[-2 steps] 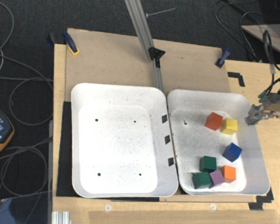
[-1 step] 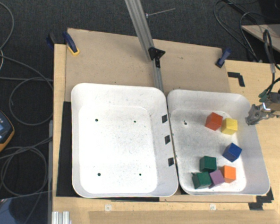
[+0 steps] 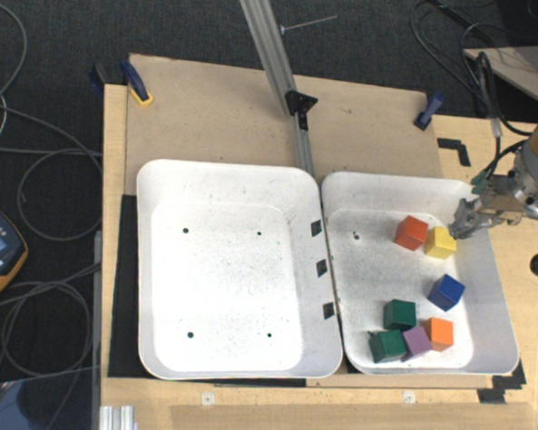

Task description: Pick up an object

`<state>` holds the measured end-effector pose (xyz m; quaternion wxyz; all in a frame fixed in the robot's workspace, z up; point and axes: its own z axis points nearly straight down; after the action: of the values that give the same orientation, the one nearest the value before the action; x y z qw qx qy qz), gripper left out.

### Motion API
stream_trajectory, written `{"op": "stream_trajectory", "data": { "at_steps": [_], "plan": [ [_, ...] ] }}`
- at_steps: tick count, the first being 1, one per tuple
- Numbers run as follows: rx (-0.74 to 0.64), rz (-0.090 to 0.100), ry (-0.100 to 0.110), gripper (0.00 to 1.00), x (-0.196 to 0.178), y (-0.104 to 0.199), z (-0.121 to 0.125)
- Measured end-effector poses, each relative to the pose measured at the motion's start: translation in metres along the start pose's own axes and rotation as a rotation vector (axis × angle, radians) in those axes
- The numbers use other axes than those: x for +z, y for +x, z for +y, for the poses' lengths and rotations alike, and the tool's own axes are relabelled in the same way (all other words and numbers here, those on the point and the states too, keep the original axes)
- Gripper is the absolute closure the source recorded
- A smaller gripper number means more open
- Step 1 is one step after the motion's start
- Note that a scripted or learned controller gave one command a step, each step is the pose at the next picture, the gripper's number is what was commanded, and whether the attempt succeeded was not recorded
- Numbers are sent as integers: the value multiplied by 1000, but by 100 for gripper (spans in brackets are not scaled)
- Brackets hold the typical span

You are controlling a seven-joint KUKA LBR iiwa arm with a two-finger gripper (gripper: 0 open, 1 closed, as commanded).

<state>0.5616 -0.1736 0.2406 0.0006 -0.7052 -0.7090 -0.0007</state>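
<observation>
Yellow block (image 3: pixel 441 243) sits right of frame centre, just beside the gripper (image 3: pixel 462 223); pincer state unclear, probably not gripping. No readable labels.

We look down from above at a slant on the tabletop (image 3: pixel 257 118), both bins (image 3: pixel 162 185) fully framed.

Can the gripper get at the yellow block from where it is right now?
Probably yes. The gripper sits just right of the yellow block, with nothing between them; the orange block lies close on its far side.
</observation>
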Motion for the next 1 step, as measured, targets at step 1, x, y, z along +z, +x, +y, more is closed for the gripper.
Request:
{"op": "stream_trajectory", "data": {
  "at_steps": [1],
  "plan": [
    [-2,1,2,100,4,61,-10]
  ]
}}
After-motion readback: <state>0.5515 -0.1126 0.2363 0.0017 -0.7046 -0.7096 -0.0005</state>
